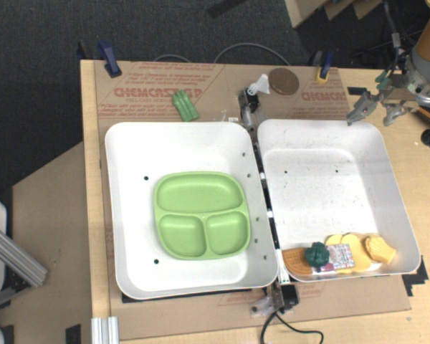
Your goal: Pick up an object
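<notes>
Left white bin [129, 192] occupied by green divided plastic tray [201, 214]. Small toys [340, 253] clustered in right white bin [387, 185], near corner. Grey two-finger gripper [376, 111] seen spread, unladen, beyond far rim. Nothing picked yet.

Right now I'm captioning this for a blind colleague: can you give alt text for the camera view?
The end effector hangs open above the right bin's far right corner, holding nothing. A pile of small toys sits at that bin's near edge, and the left bin holds a green divided plate.
</notes>
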Controlling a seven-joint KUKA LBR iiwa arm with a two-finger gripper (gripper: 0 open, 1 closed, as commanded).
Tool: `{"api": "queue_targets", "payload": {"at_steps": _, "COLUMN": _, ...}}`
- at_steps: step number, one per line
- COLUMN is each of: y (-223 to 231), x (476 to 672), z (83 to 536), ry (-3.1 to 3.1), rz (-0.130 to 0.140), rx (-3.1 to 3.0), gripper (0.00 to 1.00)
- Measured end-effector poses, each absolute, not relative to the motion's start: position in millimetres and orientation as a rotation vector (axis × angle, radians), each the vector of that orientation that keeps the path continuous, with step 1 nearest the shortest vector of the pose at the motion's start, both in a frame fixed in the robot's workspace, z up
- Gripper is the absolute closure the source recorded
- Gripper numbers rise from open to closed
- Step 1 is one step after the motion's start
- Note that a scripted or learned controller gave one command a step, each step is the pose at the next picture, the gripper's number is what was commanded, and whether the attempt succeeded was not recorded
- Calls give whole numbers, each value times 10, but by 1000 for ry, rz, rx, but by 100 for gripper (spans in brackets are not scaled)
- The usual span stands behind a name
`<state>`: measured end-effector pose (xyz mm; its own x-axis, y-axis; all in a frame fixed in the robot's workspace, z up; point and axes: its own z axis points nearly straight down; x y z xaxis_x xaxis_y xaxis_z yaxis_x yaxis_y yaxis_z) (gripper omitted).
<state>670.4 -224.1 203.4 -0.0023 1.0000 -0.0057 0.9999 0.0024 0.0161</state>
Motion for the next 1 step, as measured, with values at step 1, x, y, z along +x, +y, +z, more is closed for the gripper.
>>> {"api": "queue_targets", "payload": {"at_steps": 1, "y": -2164, "x": 6650, "z": 800, "ry": 2244, "rz": 1, "rx": 2239, "gripper": 0}}
